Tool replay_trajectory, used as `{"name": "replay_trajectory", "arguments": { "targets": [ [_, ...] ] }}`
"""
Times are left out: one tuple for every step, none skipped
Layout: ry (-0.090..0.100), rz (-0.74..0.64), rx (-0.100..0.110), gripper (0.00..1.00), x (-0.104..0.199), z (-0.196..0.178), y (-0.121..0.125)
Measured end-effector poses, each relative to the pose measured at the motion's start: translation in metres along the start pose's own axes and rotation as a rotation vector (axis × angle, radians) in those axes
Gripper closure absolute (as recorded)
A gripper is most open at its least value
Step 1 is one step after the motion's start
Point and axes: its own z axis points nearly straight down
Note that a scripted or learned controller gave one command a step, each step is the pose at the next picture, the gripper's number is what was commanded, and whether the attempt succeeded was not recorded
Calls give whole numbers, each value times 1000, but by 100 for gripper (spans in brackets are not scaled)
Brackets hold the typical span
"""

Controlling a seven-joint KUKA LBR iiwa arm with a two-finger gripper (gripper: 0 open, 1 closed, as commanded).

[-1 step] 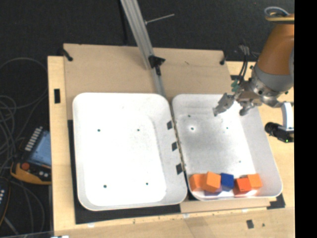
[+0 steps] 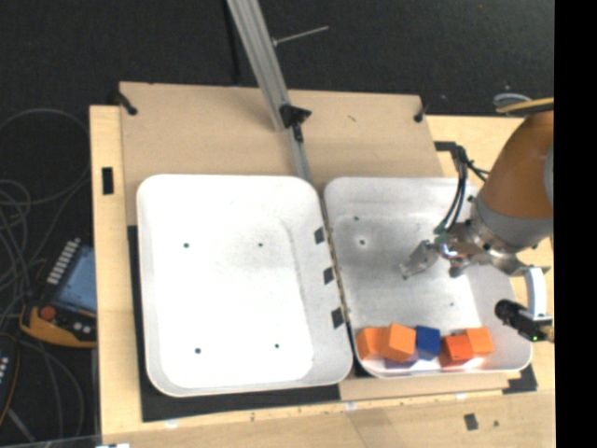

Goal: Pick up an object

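Blocks sit in a row along the near wall of the right bin, apart from the claw.

Blocks in the row: an orange block at the left end, a blue block just beside it, then a second orange block at the right end, with something purple peeking out beneath the first, too hidden to identify. The right bin lies on the tan surface touching the left bin. The arm hangs over the right bin's right half; its claw points toward the bin's middle, farther back than the blocks, pinching nothing, and whether it is spread or pressed together I cannot tell.
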Motion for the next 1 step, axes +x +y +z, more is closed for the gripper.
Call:
{"name": "replay_trajectory", "arguments": {
  "targets": [
    [2,-10,-11,0,69,-35,-42]
  ]
}}
